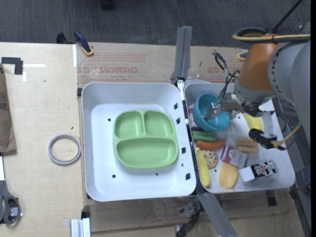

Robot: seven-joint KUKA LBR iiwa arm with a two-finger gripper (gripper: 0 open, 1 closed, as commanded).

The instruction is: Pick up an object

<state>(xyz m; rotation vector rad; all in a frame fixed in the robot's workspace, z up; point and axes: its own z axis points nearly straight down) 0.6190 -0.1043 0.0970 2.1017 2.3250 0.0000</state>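
The worktop (39,107) carries two white bins; the left bin (98,181) holds a green divided plate (145,138). The right bin (276,181) is crowded with small things. The gripper (216,110) hangs directly over the blue bowl (210,113) at the bin's far left, its tips at the bowl's rim. How far the fingers are apart I cannot tell. The bowl is round, deep, bright blue, upright.

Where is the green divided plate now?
The green divided plate lies flat in the middle of the left bin, apart from the toy food in the right bin.
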